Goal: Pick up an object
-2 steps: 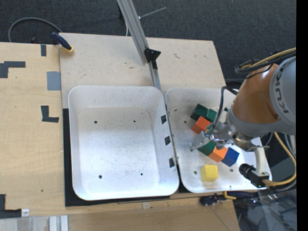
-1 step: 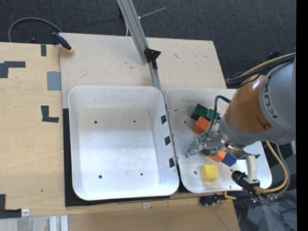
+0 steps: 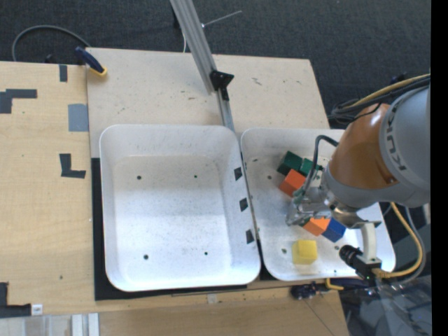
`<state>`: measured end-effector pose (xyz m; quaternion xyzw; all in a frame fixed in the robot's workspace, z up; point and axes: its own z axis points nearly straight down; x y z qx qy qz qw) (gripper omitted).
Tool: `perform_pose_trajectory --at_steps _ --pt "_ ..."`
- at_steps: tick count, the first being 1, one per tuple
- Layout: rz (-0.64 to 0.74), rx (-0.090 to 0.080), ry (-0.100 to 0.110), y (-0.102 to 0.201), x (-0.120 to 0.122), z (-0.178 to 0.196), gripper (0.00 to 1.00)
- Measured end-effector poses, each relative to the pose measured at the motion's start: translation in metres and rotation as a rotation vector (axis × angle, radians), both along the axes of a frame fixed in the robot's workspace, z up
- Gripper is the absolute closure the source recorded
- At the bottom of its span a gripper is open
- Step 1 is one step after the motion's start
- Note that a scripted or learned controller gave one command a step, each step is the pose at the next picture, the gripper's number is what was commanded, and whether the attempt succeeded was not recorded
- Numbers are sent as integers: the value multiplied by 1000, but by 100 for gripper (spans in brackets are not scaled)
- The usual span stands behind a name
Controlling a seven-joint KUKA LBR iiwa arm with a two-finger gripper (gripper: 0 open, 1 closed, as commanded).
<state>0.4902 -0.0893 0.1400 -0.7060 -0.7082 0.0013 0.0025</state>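
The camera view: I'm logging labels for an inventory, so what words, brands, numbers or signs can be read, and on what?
None can be read.
The blocks in the right bin show plain faces: green block, orange block, yellow block.
The bench carries unmarked grey tape pieces.

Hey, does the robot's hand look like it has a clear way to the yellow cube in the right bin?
Probably yes. The yellow cube sits apart near the front of the right white bin, nothing on top of it. The hand hangs just behind it, over the small orange block and blue block, so a short move looks enough.
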Motion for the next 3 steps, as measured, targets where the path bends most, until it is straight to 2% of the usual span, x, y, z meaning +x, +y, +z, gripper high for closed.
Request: perform_pose_trajectory --at_steps 1,2,3 --pt "-1 -2 -10 1 4 63 100" --pt "-1 -2 -7 1 5 86 100" --pt "3 0 -2 54 3 76 100"
